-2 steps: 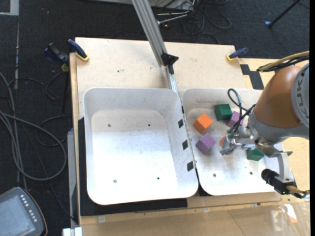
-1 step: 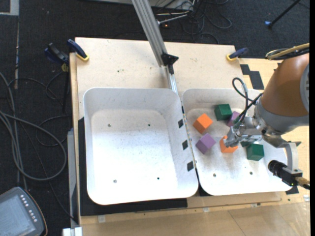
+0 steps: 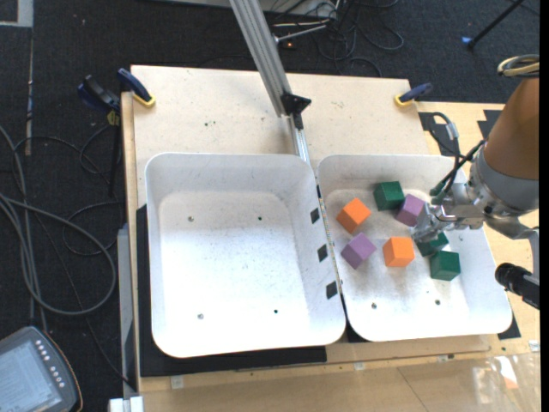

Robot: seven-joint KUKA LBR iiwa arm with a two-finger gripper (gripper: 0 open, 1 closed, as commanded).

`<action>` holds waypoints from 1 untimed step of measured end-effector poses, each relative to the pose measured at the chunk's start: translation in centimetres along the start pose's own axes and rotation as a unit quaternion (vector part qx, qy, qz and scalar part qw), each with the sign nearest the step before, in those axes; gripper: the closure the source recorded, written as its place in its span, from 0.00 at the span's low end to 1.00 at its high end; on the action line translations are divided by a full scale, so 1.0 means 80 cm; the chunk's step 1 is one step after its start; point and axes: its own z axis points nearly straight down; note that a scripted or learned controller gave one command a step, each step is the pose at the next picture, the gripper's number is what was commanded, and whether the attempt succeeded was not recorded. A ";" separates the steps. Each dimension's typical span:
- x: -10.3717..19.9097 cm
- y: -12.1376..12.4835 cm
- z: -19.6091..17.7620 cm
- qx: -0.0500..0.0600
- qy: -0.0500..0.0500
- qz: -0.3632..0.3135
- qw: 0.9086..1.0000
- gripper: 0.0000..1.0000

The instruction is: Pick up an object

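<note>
Six blocks in the right bin (image 3: 480, 316), with the gripper (image 3: 426, 230) low among them.

I can't tell the gripper's state; it covers part of a green block (image 3: 431, 245) by the right wall. Around it lie a purple block (image 3: 411, 209), far green block (image 3: 389, 194), two orange blocks (image 3: 352, 214) (image 3: 398, 251), another purple block (image 3: 358, 249) and a near green block (image 3: 445, 265). The left bin (image 3: 171, 221) sits beside it on a pale board (image 3: 214, 110) above dark carpet (image 3: 60, 58) strewn with cables (image 3: 34, 221).

Six little blocks are sitting loose in the right bin (image 3: 480, 316): two orange blocks (image 3: 353, 214) (image 3: 398, 251), two purple blocks (image 3: 358, 249) (image 3: 412, 209), two green blocks (image 3: 389, 194) (image 3: 445, 265), all clustering toward its far half.
</note>
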 end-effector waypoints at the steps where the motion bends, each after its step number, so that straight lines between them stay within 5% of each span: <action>1: 0.052 0.033 0.022 0.004 0.001 -0.002 1.000 1.00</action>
